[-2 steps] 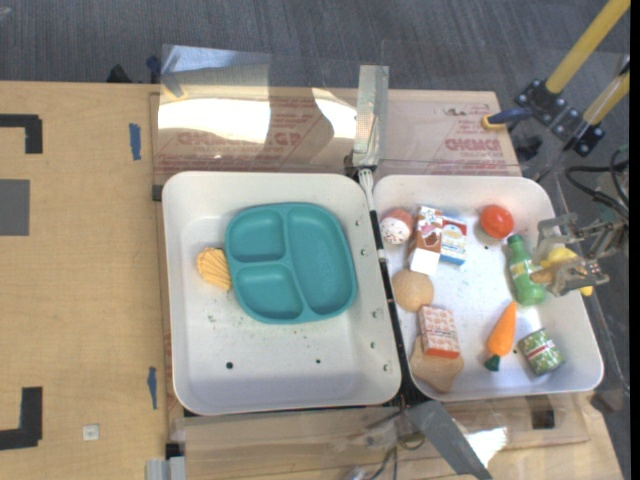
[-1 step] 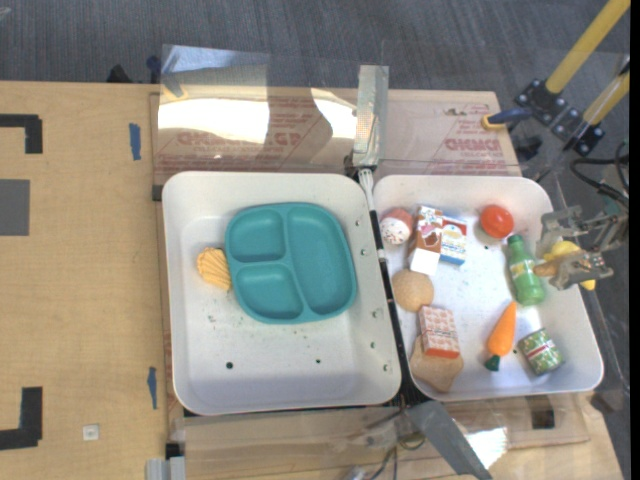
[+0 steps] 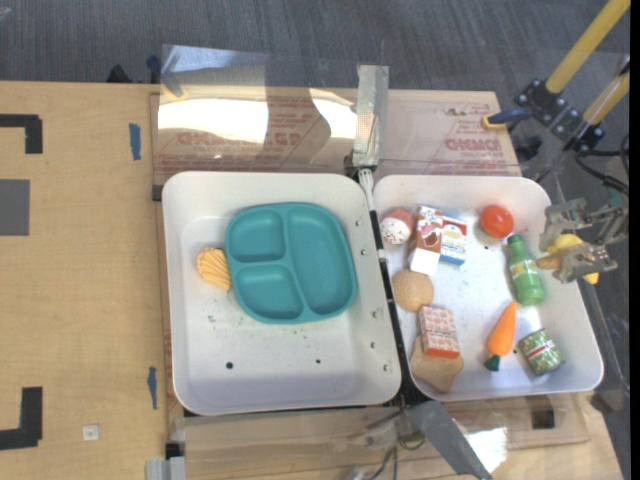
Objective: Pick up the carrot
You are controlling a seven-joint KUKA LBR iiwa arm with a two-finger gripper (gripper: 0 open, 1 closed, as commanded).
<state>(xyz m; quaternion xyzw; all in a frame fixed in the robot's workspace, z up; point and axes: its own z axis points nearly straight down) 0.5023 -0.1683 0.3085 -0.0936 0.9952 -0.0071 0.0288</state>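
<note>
Orange with a green tip, the carrot [image 3: 502,334] lies tilted in the right bin [image 3: 580,368], between the green bottle [image 3: 524,271] and a small green can [image 3: 541,352]. The gripper [image 3: 578,251] appears to sit at that bin's right rim, above and right of the carrot; its finger opening cannot be determined.

Carrot [image 3: 502,333] in right bin [image 3: 575,320] — between bottle [image 3: 523,269] and what may be a can [image 3: 541,352].
</note>
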